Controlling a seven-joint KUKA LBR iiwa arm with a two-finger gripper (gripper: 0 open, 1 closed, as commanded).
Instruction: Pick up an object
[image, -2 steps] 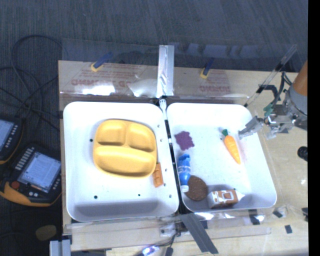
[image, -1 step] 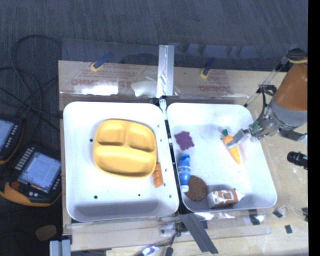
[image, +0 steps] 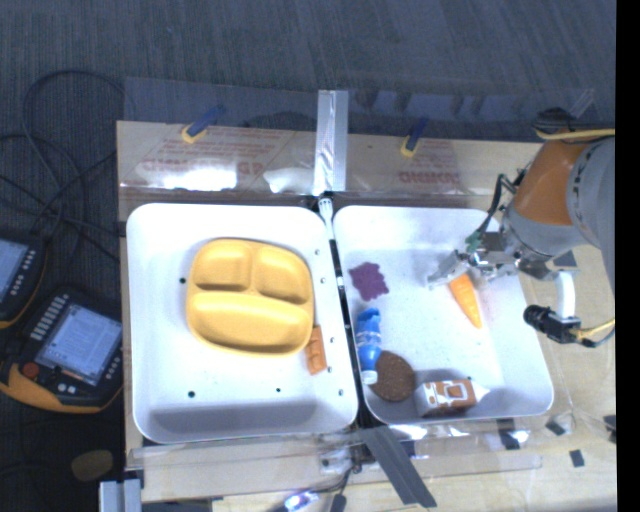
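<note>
Surroundings: dark grey carpet under a pale wooden desk (image: 580, 400); black cables and an orange-edged handheld pendant (image: 60, 345) well left of the left bin.
Left bin (image: 160, 400): holds a yellow divided tray (image: 250, 295) and a small orange piece (image: 316, 352) at the wall shared with the right bin.
Right bin (image: 500, 395): landmark for the rest.
Carrot-like orange object (image: 466, 299): upper right part of the right bin, just under the gripper.
Other pieces: purple cluster (image: 368, 279) upper left of that bin; blue bottle (image: 367, 338) along its left wall; brown round piece (image: 394, 376) and small brown carton (image: 446, 397) near its front edge.
Gripper (image: 482, 258): low over the right bin's upper right, at the carrot's upper end.
Jaws: spread cannot be told; nothing seen held.
Step in hand: probably the descent or approach onto the carrot.
Next move calls for: centring over the tapered body, closing, then lifting straight up.
Writing: faint print on the taped sheets behind the bins, too blurred to read; carton label unreadable.
</note>
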